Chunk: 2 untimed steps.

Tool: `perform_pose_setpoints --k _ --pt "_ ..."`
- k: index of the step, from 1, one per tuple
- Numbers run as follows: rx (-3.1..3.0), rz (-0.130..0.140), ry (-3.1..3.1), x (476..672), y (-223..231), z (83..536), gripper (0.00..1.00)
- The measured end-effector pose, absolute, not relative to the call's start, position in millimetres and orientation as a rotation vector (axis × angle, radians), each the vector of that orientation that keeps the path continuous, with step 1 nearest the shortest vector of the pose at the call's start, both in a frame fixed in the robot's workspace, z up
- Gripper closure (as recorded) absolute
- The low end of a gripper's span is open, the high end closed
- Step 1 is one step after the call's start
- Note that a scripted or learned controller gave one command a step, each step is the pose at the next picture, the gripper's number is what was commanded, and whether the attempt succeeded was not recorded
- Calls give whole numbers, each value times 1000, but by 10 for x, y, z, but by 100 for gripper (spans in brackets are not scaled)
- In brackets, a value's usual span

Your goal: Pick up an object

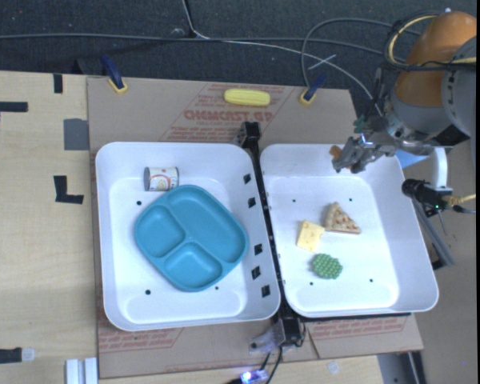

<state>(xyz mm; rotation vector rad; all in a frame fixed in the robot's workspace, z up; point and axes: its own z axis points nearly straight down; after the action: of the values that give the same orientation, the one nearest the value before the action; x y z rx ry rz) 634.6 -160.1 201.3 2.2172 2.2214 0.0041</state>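
Surface (32, 214) of pale wood at far left, marked with dark tape pieces, a brown cardboard sheet (216, 114) laid over its middle. Left bin (112, 294) white and shallow, holding a small can (161, 178) on its side near the upper left corner and a blue divided tray (190, 235) at centre, tilted, its upper left rim just beside the can. Yellow banana-like object (246, 97) on the cardboard above the two bins, near a blue and yellow clamp (312, 89). Black clips (249, 135) along the seam between the bins. Right bin (400, 286) touching the left one, with three small things grouped near its middle: yellow cheese wedge (310, 235), tan pizza-like slice (342, 219) just beside it to the right, green round knobbly piece (327, 266) below both, all lying apart from the walls. Claw (353, 158) poised over the right bin's upper edge, well apart from the three pieces, nothing seen between its fingers; degree of opening could not be told. Grey arm with orange band (444, 42) at upper right.
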Motion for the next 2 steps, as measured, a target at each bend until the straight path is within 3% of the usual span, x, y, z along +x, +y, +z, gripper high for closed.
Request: perform_pose_setpoints --k 1,2 --pt "2216 5 2220 6359 -1632 2649 100" --pt "2218 -1 2228 6068 -1126 2659 100"
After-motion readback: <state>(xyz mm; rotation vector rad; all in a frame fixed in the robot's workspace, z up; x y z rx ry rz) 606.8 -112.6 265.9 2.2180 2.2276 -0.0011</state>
